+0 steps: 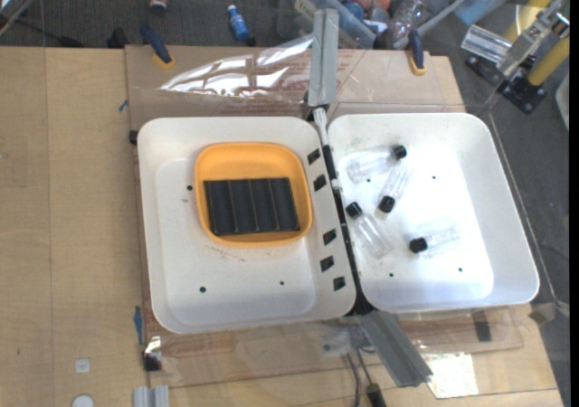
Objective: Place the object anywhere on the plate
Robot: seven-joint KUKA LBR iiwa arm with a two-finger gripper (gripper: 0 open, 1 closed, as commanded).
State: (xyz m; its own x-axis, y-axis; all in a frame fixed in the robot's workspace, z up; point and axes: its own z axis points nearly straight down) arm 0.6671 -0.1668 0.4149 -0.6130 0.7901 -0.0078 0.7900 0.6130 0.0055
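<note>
Vials (389, 193) lie loose in right bin (470, 138), likely awaiting pickup, well apart from orange plate (217, 161) in left bin (172, 297); pincer state cannot be told.

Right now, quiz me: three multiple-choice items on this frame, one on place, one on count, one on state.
1. Where is the orange plate?
A. left bin
B. right bin
C. on the bench outside the bins

2. How many clear vials with black caps lie in the right bin?
A. two
B. four
C. seven

3. What state is the plate in?
A. bare
B. carrying a black ribbed block
C. flipped upside down

Key: 1 A, the plate sits inside the left bin. 2 B, four black caps show on the vials. 3 B, the dark block lies across the plate's middle.
</note>
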